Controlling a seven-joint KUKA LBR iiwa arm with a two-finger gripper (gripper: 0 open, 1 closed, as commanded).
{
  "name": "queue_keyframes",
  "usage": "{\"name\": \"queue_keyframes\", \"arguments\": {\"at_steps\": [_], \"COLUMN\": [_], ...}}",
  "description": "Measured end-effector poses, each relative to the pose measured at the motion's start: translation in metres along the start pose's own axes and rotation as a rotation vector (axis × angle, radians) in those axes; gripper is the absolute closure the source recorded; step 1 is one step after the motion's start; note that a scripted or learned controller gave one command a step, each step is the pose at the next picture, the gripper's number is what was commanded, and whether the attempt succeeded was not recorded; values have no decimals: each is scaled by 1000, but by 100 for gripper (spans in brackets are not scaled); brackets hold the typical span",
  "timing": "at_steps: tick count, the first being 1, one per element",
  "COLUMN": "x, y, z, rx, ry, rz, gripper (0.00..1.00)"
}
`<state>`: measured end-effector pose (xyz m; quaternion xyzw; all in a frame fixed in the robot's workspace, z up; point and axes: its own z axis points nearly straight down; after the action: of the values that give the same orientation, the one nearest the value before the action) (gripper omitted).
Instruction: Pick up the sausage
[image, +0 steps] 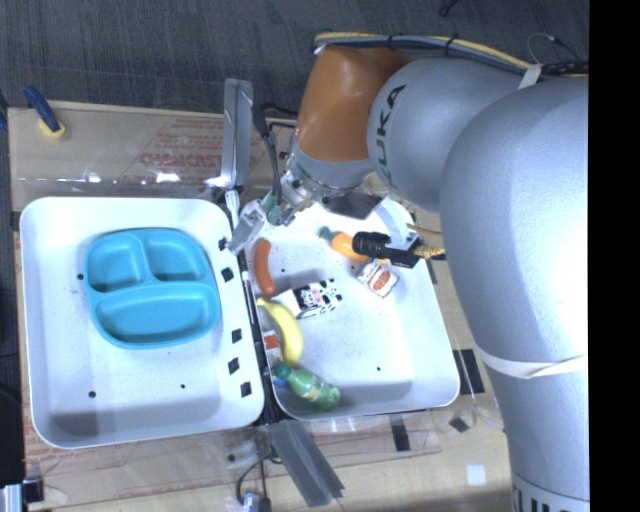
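The sausage (263, 266), reddish-brown and short, lies along the left wall of the right bin (425, 345), pointing up and down the view. My gripper (257, 222) hangs just above the sausage's far end, close to the wall between the two bins. The grey arm with its orange band reaches in from the upper right and covers the bin's far right corner. I see nothing held in the gripper.
In the right bin lie a banana (284, 331), a green bottle (308, 387), a black-and-white carton (318, 298), a carrot (343, 243) and a red-and-white can (380, 279). The left bin (60, 400) holds a blue divided plate (152, 286).
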<state>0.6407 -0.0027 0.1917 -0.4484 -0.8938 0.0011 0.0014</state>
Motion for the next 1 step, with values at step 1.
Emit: {"name": "queue_keyframes", "arguments": {"at_steps": [1], "x": [37], "y": [-63], "z": [1], "rx": [-1], "ry": [0], "rz": [24], "gripper": [0]}}
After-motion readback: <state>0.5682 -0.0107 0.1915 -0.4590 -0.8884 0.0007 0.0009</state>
